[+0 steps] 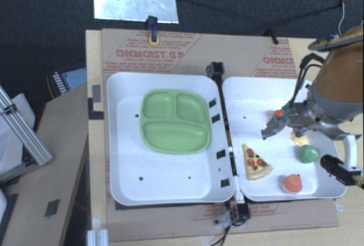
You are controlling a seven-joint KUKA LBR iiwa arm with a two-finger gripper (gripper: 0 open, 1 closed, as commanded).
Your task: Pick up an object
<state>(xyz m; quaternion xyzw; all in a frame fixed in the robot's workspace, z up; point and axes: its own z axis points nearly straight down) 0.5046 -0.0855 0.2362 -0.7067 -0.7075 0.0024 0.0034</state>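
Note:
My gripper (272,128) hangs over the middle of the right bin (250,91), pointing left and down, with bare bin floor under its tip. A toy pizza slice (255,162) lies below it, near the bin's left wall. To the right of the gripper sits a green ball (309,153), and a small yellow piece (298,138) is partly hidden under the wrist. A red-orange round piece (293,183) rests at the bin's front. A small red spot (278,113) shows just above the gripper; I cannot tell what it is.
The left bin (122,176) holds a green divided plate (173,121). A black divider (222,125) with clips runs between the bins. The arm's grey and orange body (341,83) covers the right bin's far right side.

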